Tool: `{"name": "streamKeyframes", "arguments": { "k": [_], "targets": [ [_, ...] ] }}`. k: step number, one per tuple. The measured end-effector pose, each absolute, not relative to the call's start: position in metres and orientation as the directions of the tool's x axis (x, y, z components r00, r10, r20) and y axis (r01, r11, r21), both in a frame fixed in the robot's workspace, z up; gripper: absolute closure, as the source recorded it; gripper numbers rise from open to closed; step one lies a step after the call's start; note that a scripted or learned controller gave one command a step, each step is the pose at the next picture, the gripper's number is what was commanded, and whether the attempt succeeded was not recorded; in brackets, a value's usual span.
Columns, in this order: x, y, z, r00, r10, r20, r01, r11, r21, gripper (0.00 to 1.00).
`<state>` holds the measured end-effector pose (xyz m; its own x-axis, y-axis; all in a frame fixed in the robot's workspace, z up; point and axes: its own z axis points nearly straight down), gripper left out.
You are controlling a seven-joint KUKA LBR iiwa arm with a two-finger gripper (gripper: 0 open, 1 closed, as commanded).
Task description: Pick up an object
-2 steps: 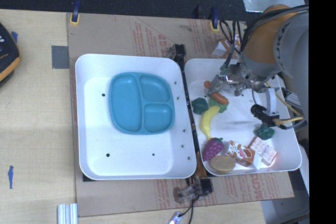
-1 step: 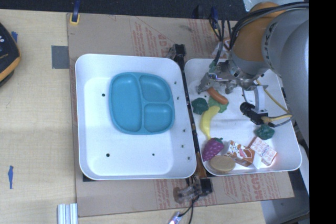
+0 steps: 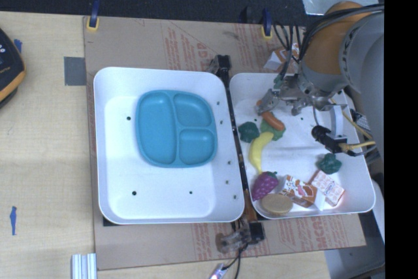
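My gripper (image 3: 281, 104) hangs low over the back of the right bin (image 3: 311, 213), at the end of the grey arm with the orange band. Just in front of it lies an orange-red carrot-like piece (image 3: 273, 119) on a green leaf. A dark green broccoli (image 3: 248, 132) and a yellow banana (image 3: 258, 149) lie to the left of that, near the bin's left wall. Nothing shows between the gripper and these pieces.
Purple grapes (image 3: 264, 184), a tan round cookie (image 3: 277, 205) and two snack packets (image 3: 303, 191) (image 3: 330, 192) crowd the right bin's front. A small green piece (image 3: 330, 163) lies at the right. The left bin (image 3: 99, 140) holds a blue divided plate (image 3: 176, 127).
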<state>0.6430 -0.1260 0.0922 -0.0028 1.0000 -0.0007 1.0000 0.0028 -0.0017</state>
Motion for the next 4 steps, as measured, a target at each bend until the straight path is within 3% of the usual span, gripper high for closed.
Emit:
{"name": "streamKeyframes", "arguments": {
  "k": [1,2,3,4],
  "targets": [
    [0.617,-0.118,0.092,-0.003,1.000,-0.001,1.000,0.003,-0.005,0.00],
    [0.656,-0.135,0.092,-0.004,1.000,0.000,1.000,0.004,-0.002,0.00],
    [0.657,-0.135,0.103,-0.007,1.000,0.000,1.000,0.007,-0.003,1.00],
    [0.623,-0.082,0.193,-0.004,1.000,0.001,1.000,0.004,-0.001,1.00]
  ]
}}
